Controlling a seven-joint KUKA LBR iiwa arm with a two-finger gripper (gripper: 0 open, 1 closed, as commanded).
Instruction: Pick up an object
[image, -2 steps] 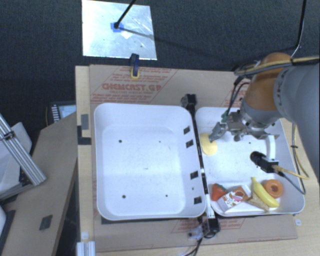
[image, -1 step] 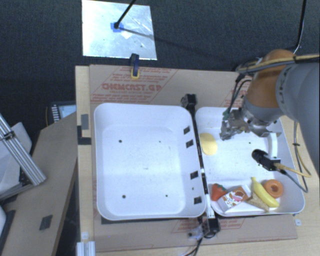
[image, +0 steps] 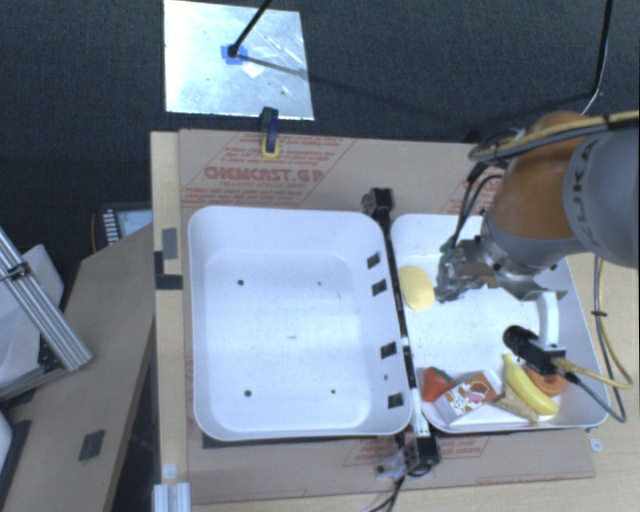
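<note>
Gripper (image: 447, 278) hung low in the right white bin (image: 470, 340), just beside a pale yellow rounded object (image: 416, 288) near the divider; whether it was spread or pressed together, I cannot tell.

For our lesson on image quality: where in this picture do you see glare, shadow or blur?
Camera view: glare on the foil sheet at the top; soft shadow under the arm in the right bin; the tool looks slightly blurred.
</note>
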